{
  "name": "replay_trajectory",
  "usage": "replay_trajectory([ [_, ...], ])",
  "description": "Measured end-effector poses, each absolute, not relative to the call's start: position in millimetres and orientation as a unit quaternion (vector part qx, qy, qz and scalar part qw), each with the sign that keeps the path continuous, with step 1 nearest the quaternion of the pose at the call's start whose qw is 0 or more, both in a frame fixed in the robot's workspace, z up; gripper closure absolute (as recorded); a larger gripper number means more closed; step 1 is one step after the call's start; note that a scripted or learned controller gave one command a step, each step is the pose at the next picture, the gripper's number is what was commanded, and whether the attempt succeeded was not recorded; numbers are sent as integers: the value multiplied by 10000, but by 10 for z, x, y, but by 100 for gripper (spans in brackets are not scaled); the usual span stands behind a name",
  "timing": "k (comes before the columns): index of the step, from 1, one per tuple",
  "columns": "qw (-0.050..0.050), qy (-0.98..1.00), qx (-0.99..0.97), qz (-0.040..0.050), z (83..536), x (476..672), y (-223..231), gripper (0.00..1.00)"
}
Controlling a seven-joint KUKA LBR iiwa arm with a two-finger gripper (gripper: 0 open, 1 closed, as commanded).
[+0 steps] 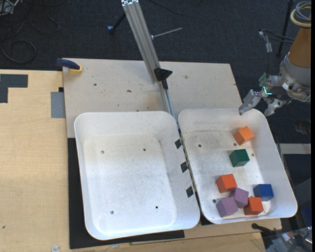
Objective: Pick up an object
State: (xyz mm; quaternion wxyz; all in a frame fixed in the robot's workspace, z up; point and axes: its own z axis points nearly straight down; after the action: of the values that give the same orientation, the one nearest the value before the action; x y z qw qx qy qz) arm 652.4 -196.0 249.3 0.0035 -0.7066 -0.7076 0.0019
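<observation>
The right bin (202,121) holds several blocks. An orange block (243,135) lies near its far right corner, with a dark green block (239,157) just below it. Closer to the front sit an orange-red block (226,182), two purple blocks (232,201), a blue block (263,191) and another orange-red block (254,206). My gripper (260,103) hangs at the far right corner of the right bin, above and to the right of the orange block. Its fingers (248,103) are spread, with nothing between them.
The left bin (126,175) lies beside the right one. A slanted aluminium rail (144,38) rises from the bench behind the bins. A small blue and yellow clamp (69,65) sits at the bench's far left corner. Cables lie on the dark floor behind.
</observation>
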Motion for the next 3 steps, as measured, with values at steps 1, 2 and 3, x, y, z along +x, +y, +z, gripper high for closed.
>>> replay_trajectory([
  [1,12,-7088,-7054,11,2526,6534,-1954,0],
  [2,29,-7093,-7049,19,2077,6575,-1916,0],
  [3,31,-7081,-7061,22,1633,6576,-1936,0],
])
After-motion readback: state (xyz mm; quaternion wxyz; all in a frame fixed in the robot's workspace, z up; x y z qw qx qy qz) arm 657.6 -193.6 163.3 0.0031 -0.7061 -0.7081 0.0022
